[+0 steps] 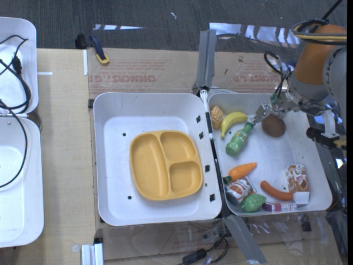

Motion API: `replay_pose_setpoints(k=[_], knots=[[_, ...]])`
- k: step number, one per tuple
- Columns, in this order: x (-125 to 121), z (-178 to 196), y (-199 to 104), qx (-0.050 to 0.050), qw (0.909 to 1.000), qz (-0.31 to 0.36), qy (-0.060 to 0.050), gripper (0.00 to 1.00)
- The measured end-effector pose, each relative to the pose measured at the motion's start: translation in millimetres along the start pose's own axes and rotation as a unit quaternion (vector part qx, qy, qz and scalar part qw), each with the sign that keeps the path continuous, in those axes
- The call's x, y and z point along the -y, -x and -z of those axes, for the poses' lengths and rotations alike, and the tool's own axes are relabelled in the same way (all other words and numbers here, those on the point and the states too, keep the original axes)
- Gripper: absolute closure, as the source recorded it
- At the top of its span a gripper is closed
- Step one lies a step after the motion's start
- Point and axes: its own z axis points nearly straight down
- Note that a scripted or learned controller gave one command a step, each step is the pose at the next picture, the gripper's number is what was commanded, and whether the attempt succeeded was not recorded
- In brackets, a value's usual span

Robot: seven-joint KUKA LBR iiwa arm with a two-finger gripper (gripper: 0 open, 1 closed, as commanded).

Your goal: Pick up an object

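Camera view looks down on the surface [60, 148], where two white bins sit side by side. The left bin [110, 148] carries a yellow divided tray [165, 164]; the right bin [320, 164] holds the toy food. The arm [317, 59] reaches in from the right, low over the far end of the right bin.

From where I stand this looks like the approach step, with nothing lifted yet. The claw [263, 113] hangs between the green bottle [239, 139] and the brown round thing [273, 126], close to the banana [232, 120]. I cannot tell how wide it stands, nor whether it touches the bottle's cap.

Next it must settle squarely over one piece, likely the bottle or the brown one, and close.
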Motion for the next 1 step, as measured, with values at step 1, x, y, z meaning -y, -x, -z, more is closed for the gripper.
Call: replay_pose_setpoints(k=[1], knots=[[-1.3, 10.5, 1.0, 0.002, 1.0, 0.002, 0.001, 1.0]])
